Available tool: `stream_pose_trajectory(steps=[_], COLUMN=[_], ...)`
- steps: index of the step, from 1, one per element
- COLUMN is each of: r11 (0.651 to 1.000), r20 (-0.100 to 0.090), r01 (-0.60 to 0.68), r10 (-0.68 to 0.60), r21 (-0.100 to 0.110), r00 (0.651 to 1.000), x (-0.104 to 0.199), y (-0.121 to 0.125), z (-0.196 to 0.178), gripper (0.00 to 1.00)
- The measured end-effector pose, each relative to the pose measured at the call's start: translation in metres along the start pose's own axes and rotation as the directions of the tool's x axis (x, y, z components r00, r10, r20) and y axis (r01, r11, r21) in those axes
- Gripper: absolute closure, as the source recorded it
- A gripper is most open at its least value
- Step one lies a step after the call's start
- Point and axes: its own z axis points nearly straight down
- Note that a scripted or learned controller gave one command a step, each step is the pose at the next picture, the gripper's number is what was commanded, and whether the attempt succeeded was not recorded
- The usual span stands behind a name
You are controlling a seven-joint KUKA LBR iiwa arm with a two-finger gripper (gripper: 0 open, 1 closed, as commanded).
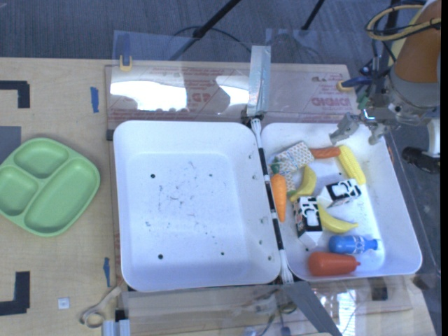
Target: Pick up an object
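Spread-fingered and empty, the grey two-finger gripper (358, 127) hovers at upper right above the slim yellow plastic banana (351, 164), likely light, stiff, slippery; grasp mid-length.

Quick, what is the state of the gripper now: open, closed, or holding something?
Gripper: jaws look open, holding nothing, above the far edge of the right bin.

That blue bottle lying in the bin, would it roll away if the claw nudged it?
Probably a little: the blue bottle looks round and lies on its side. The red sausage-shaped toy touching it may block rolling that way. Its smooth sides could slip between fingers.
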Motion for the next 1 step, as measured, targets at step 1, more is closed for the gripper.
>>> stream_pose_trajectory(steps=[1], r11=[0.990], r20=[0.000], r01=[-0.143], r10=[0.143], r21=[0.002], r00=[0.990], x=[0.0393], y=[-0.0139], z=[0.0065], gripper=[0.00])
